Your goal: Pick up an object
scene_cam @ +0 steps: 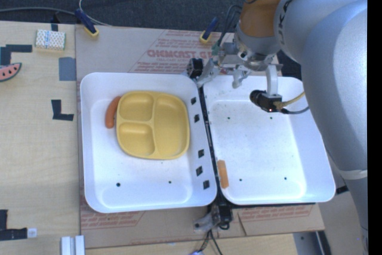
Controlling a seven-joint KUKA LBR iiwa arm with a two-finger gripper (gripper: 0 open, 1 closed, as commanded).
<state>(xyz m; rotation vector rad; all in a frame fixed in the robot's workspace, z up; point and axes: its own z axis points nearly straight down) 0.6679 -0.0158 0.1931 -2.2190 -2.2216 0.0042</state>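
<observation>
Orange and small, a carrot-like piece (222, 174) lies at the left wall of the right bin (310, 188), long axis running toward the near rim, while a yellow divided plate (153, 124) and an orange sausage-like piece (110, 113) touching its left edge sit in the left bin (98, 188). The gripper (239, 71) hangs over the right bin's far-left corner, well apart from all of them. Whether it is released or clenched I cannot tell, and nothing shows in its grasp.

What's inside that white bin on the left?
The left bin holds a yellow divided plate and an orange sausage-shaped item at its left edge. Whatever lies beneath the plate is covered.
</observation>
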